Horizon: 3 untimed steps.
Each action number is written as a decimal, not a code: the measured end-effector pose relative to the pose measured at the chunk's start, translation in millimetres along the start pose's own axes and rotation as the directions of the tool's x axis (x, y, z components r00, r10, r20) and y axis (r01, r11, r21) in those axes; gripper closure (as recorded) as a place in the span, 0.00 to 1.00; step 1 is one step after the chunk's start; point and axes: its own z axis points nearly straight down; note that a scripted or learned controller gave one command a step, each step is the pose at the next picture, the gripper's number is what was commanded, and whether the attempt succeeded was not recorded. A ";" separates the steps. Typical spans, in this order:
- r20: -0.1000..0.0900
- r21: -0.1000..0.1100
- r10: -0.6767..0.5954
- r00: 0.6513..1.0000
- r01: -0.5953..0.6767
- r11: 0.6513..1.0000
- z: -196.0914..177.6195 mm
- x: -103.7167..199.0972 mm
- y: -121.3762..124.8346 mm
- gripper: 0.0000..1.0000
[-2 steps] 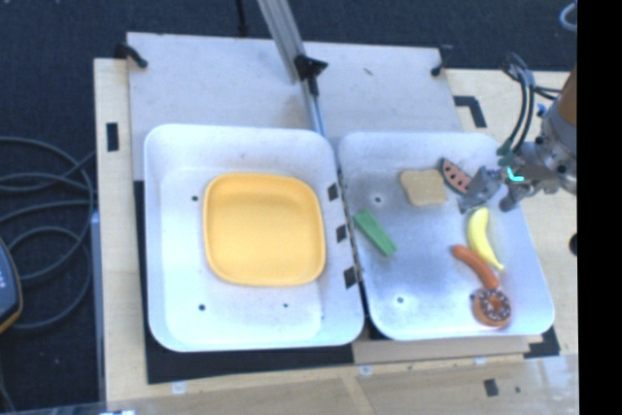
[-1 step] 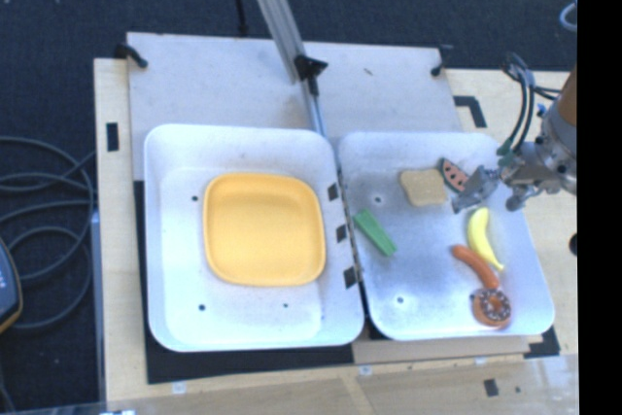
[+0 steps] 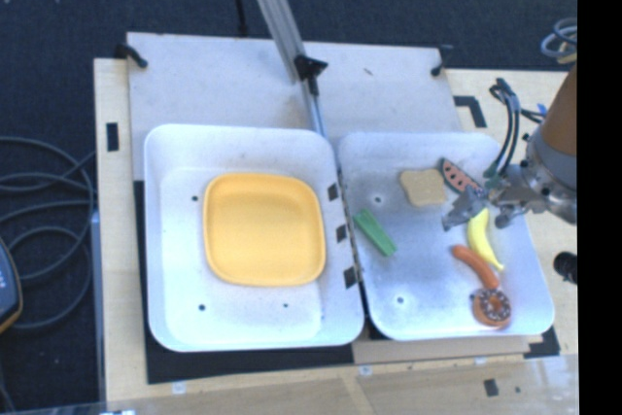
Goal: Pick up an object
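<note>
My gripper (image 3: 483,211) reaches into the right bin (image 3: 418,306) from the right. It is open, and its two grey fingers (image 3: 459,212) stand on either side of the upper end of a yellow banana (image 3: 484,242). The banana lies on the bin floor, and I cannot tell whether the fingers touch it. An orange sausage (image 3: 475,265) lies just below the banana, with a chocolate donut (image 3: 491,307) nearer the front corner. A tan bread slice (image 3: 423,188) and a red watermelon slice (image 3: 454,176) sit left of the gripper. A green block (image 3: 374,233) lies near the bin's left wall.
The left bin (image 3: 175,306) holds a square yellow plate (image 3: 263,228). A slanted metal pole (image 3: 277,10) rises from the back of the bench between the bins. Cables (image 3: 505,112) hang by the arm at the right bin's far right corner.
</note>
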 end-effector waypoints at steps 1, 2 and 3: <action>0.000 0.000 0.000 1.000 0.000 1.000 43.3 0.4 4.7 0.00; 0.000 0.001 0.000 1.000 0.000 1.000 100.0 -3.3 12.4 0.00; 0.000 -0.005 0.000 1.000 0.000 1.000 86.8 -3.5 13.8 1.00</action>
